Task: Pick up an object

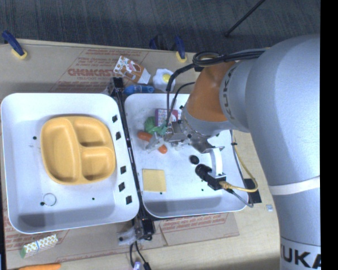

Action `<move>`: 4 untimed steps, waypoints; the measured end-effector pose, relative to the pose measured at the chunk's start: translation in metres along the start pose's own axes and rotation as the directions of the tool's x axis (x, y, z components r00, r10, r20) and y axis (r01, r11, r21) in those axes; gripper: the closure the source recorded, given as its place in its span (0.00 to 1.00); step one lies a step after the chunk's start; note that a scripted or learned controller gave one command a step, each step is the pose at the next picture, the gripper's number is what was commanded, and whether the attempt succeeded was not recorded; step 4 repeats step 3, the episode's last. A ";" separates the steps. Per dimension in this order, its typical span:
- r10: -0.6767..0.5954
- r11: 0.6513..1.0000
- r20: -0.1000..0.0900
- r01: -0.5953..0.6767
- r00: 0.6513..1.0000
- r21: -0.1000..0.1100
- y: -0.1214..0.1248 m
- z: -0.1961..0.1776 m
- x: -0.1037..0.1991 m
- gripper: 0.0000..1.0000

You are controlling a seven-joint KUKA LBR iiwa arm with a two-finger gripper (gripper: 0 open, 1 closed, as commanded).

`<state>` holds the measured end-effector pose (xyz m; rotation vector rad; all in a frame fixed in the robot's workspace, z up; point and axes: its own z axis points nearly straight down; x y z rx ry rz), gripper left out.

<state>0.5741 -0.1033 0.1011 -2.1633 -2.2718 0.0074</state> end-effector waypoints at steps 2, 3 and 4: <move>-0.294 0.956 0.002 0.294 0.956 -0.004 0.049 -0.001 0.005 1.00; -0.133 0.991 0.001 0.133 0.991 -0.006 0.070 -0.114 0.068 1.00; -0.133 0.991 0.001 0.133 0.991 -0.006 0.070 -0.114 0.068 1.00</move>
